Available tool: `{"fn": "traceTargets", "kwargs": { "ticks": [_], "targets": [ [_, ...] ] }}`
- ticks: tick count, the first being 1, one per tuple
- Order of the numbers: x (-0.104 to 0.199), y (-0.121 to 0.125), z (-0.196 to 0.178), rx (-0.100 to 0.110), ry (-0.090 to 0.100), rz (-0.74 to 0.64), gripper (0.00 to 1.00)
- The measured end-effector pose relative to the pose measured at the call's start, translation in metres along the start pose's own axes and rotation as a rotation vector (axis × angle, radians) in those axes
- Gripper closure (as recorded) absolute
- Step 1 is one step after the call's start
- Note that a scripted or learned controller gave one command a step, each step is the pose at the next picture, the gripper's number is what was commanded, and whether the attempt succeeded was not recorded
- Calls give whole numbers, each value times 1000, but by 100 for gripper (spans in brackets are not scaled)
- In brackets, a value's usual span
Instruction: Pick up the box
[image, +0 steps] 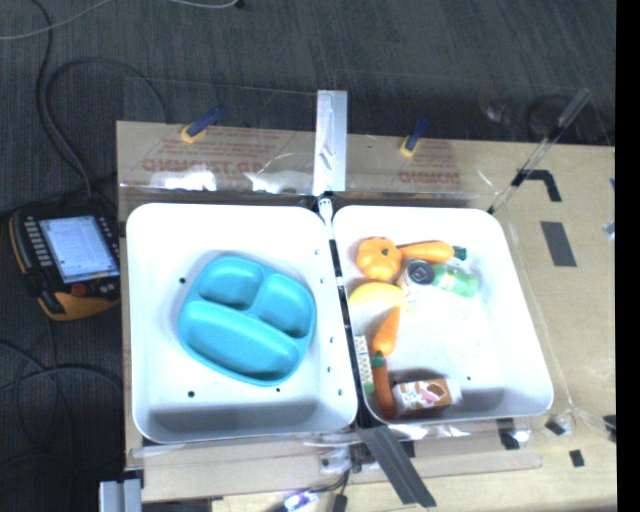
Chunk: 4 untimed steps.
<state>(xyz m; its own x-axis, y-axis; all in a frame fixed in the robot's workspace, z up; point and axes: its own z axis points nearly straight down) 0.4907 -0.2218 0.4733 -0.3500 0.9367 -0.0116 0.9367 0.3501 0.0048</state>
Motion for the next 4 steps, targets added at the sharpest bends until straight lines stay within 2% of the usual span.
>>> {"fn": "traceTargets", "kwargs": {
  "ticks": [2, 3, 4],
  "targets": [
    [0, 3, -20, -3, -4, -4, 100],
    [4, -6, 150, 9, 11, 462, 100],
    [8, -4, 382, -1, 7, 584, 100]
  ]
}}
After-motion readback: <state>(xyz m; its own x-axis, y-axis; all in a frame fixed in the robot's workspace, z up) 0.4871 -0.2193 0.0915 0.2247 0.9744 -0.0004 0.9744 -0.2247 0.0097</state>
